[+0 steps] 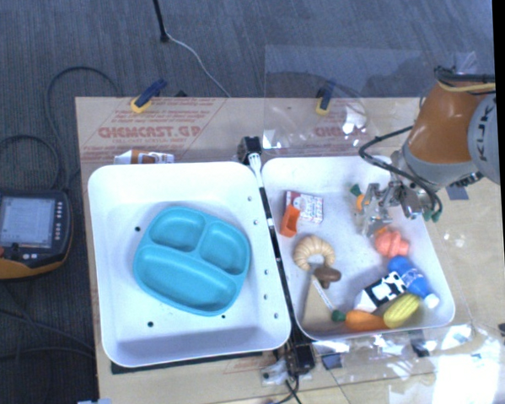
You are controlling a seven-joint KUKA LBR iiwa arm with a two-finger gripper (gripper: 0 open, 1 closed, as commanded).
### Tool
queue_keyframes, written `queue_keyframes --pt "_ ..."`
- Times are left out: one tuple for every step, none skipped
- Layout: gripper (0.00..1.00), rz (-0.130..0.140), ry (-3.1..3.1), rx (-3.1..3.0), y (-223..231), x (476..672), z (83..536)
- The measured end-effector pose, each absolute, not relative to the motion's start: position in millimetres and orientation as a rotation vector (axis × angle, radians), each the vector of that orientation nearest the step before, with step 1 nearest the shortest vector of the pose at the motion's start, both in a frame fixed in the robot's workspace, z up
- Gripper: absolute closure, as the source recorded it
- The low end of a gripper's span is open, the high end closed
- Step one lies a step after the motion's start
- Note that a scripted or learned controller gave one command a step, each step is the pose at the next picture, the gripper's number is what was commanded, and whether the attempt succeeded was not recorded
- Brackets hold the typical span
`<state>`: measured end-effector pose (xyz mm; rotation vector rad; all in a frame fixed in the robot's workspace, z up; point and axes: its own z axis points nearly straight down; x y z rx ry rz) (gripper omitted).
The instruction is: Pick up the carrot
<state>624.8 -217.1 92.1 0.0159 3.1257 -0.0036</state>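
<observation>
The carrot (361,320) is orange with a small green tip and lies along the front wall of the right bin (281,263). It touches a yellow toy (401,310) on its right. My gripper (373,209) hangs over the back right part of the same bin, well behind the carrot. It sits just above a pink-orange toy (391,243). Nothing shows in its grasp.
The right bin also holds a red and white box (301,209), a croissant (312,249), a brown piece (327,277) and a blue and white bottle (402,284). A blue divided plate (192,259) lies in the left bin. A teach pendant (26,230) rests off the bench at left.
</observation>
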Motion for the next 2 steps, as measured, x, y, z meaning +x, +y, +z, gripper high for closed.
queue_keyframes --pt "1.00 -0.007 3.093 -0.421 -221.6 571.7 93.3" --pt "1.00 -0.003 3.130 0.003 -208.0 586.2 216.8"
